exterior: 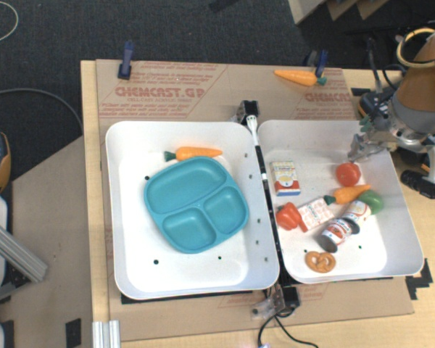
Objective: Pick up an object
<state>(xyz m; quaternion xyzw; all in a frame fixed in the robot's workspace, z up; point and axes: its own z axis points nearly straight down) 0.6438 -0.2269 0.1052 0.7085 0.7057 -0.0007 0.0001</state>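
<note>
The pincer [364, 145] hangs near the tomato [348, 173] in the right bin [399, 256]; I cannot tell its state. Approach step; next it must descend onto the tomato.

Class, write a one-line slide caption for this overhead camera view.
KUKA gripper poised above a red tomato in the right bin; a teal tray and carrot sit in the left bin.

Small toys [326, 212] clustered in right bin [402, 256]
</note>
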